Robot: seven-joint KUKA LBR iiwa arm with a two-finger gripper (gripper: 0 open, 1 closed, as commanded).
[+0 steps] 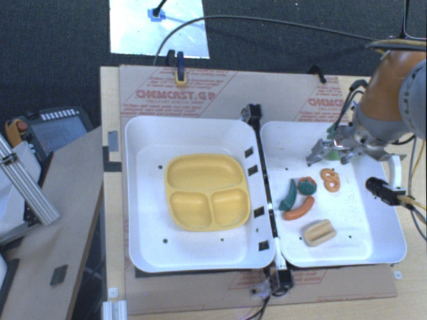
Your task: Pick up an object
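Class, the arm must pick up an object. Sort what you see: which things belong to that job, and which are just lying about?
Belonging to the job:
gripper
pretzel
sausage
green pepper
bread roll
right bin

Just lying about:
yellow divided tray in the left bin
teach pendant
yellow clamp

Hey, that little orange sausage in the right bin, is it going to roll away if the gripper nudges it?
The small orange sausage-shaped toy looks rounded and slightly curved, so it may roll a little, then stop. It probably is light, and its smooth surface might slip. It touches the dark green pepper-shaped toy, which may shift too.
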